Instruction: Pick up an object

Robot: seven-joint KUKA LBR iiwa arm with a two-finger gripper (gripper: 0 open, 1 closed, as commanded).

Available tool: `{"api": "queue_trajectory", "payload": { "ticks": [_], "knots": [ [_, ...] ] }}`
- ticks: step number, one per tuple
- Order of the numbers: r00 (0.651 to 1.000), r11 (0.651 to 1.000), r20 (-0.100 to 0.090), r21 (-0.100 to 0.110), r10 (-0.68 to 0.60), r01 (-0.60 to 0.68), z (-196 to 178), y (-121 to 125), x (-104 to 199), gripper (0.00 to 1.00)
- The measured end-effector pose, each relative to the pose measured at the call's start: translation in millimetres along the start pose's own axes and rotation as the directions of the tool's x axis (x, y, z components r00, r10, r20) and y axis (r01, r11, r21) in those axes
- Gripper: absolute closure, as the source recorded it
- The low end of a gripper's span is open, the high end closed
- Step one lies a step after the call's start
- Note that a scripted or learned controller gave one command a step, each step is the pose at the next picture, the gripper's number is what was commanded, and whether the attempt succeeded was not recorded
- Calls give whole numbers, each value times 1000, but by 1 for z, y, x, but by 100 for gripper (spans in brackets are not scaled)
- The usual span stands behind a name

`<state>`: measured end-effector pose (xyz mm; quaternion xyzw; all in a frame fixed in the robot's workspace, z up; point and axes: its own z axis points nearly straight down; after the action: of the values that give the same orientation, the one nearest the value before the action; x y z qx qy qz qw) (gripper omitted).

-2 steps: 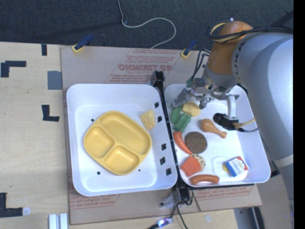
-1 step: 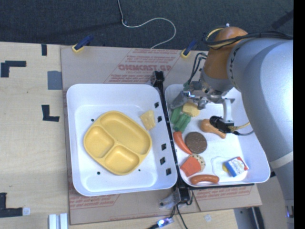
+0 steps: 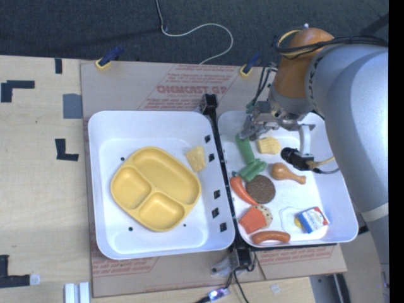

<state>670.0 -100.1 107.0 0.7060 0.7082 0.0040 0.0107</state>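
Observation:
My gripper (image 3: 254, 129) hangs low over the back left corner of the right bin (image 3: 341, 201). Directly below it lies a green pod (image 3: 244, 149), with a second green piece (image 3: 252, 168) just in front. A yellow corn chunk (image 3: 269, 146) sits right beside the gripper. Further forward are a chicken drumstick (image 3: 289, 173), a brown patty (image 3: 260, 189) and an orange carrot (image 3: 242, 190). I see nothing lifted off the bin floor.
Near the right bin's front lie a red-orange piece (image 3: 252, 219), a sausage (image 3: 271, 237) and a blue-and-white carton (image 3: 312, 220). The left bin (image 3: 101, 144) holds a yellow divided plate (image 3: 156, 187) and a pale yellow wedge (image 3: 196, 158). The grey arm (image 3: 360, 118) overhangs the right bin's right side.

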Motion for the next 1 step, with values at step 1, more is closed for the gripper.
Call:
{"api": "queue_trajectory", "payload": {
  "ticks": [1],
  "knots": [
    [1000,1000,-10,20,1,-1,-51,11,4,100]
  ]
}}
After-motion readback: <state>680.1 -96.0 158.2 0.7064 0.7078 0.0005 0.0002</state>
